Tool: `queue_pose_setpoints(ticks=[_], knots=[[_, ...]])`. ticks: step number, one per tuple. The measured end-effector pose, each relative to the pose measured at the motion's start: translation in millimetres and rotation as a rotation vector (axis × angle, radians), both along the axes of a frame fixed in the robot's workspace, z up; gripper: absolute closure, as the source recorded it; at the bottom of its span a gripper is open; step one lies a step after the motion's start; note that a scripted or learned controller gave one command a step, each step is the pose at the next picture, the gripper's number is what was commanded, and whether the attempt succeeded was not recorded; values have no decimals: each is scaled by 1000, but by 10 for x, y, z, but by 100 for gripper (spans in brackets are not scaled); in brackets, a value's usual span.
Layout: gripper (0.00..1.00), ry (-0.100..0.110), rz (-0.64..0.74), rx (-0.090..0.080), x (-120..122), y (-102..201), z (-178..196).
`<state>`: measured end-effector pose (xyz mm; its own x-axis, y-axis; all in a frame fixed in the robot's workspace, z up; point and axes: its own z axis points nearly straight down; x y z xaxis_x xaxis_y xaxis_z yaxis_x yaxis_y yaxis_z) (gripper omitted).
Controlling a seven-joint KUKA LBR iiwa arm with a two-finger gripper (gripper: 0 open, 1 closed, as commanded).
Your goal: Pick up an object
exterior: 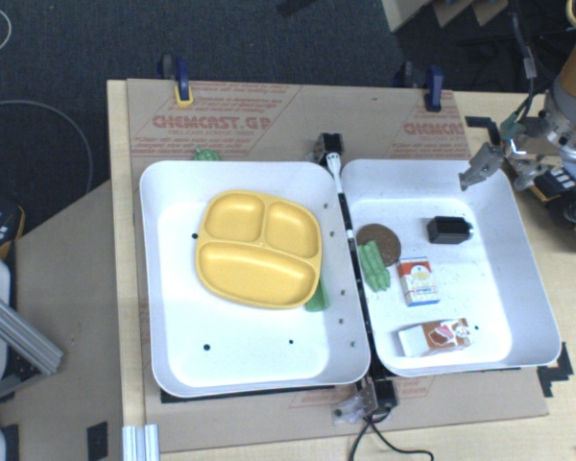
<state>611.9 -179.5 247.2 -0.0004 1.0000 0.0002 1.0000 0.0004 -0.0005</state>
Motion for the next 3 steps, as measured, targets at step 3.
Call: queue_pose_setpoints(ticks=[3], knots=[[0,6,1,3,-607,788,-1653]])
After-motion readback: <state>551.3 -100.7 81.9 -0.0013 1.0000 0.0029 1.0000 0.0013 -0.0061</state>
